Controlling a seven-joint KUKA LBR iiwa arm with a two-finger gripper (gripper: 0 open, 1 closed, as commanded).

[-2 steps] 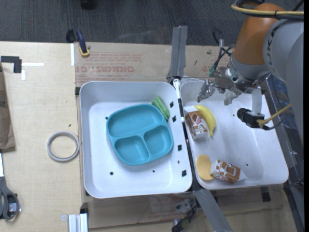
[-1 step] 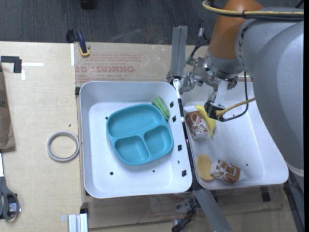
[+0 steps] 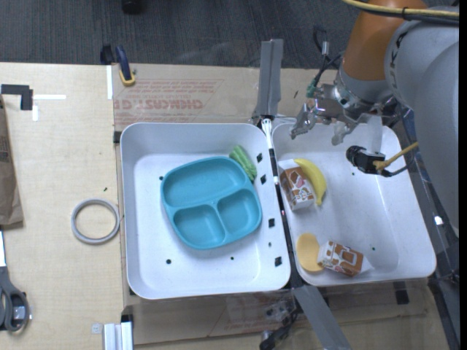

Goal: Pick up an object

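1. Yellow is what I steer by in the camera view: the banana (image 3: 315,179) lies in the right bin (image 3: 408,217), leaning against a small brown-and-white carton (image 3: 296,189) on the side away from the divider between the bins.
2. My end effector (image 3: 319,128) hangs over the far edge of that bin, two fingers spread apart and pointing down, with nothing between them.
3. From the end effector the banana sits nearer the camera and almost straight below in the picture, close but not touching. Its long axis runs roughly from the far rim toward the near rim, curving slightly.
4. I judge the banana the nearest candidate; the fingers would need to straddle it across its width, and the carton pressed against it may crowd one finger.
5. Further from the banana, toward the near rim, lie a yellow scoop-like piece (image 3: 309,252) and a second carton (image 3: 342,258), touching each other.
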